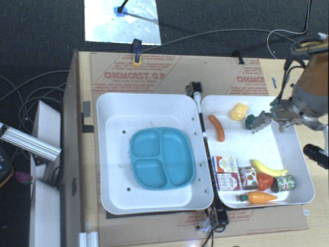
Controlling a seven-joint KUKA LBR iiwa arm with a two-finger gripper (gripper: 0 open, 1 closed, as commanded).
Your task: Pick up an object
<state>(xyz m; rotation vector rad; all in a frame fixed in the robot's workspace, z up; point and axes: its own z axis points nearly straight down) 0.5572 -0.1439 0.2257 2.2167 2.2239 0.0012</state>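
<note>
The gripper (255, 122), its state impossible to tell, hovered beside a light, rigid-looking yellow toy (238, 111), best pinched across its middle.

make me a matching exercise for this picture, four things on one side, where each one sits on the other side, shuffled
Things:
1. blue divided plate
2. sausage
3. carrot
4. banana

Places:
A. near front edge of the right bin, below the cartons
B. middle of the left bin
C. right bin, close to the divider between the bins, toward the back
D. right bin, right of the cartons, above the can

Pairs: 1-B, 2-C, 3-A, 4-D
</note>
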